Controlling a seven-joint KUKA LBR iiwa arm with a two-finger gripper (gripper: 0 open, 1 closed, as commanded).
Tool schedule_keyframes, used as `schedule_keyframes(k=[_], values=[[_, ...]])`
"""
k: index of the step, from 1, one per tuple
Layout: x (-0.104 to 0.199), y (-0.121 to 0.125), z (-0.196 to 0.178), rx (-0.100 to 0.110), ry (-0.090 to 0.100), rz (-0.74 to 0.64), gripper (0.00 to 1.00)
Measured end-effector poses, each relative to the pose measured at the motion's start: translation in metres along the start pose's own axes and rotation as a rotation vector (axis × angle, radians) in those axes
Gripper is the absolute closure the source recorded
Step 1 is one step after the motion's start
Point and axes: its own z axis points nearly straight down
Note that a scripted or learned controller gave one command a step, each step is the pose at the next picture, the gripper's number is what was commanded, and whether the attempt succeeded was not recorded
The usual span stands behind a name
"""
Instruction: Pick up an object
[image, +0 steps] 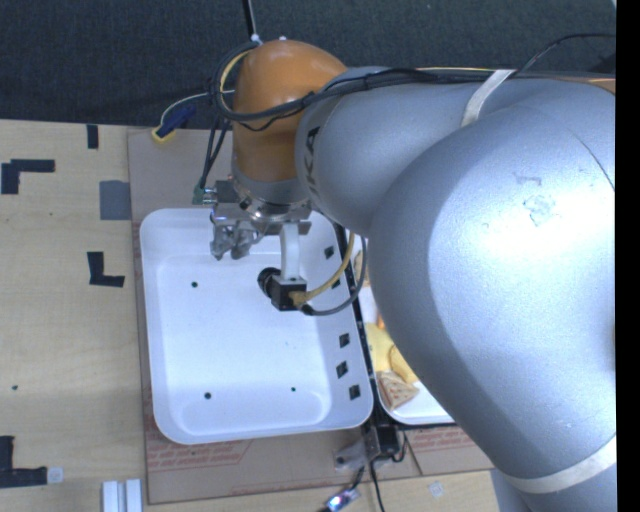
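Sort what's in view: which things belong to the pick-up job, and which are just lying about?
Job:
gripper, over the left bin
yellow objects in the right bin

Lying about:
black tape marks on the bench
blue-and-yellow cable

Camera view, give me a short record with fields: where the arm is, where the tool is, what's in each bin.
arm: grey arm with orange band, entering from the right, covering most of the right bin
tool: tool hanging over the upper part of the left bin
left bin: white bin, dark dots on its floor
right bin: right bin, mostly hidden; yellowish object at its left edge, kind unclear
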Motion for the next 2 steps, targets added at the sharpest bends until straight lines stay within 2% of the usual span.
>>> schedule_keyframes(k=[1,2], values=[[0.027,-0.013,0.032,0.0,-0.001,0.001,1.0],[0.026,-0.013,0.02,0.0,0.0,0.001,1.0]])
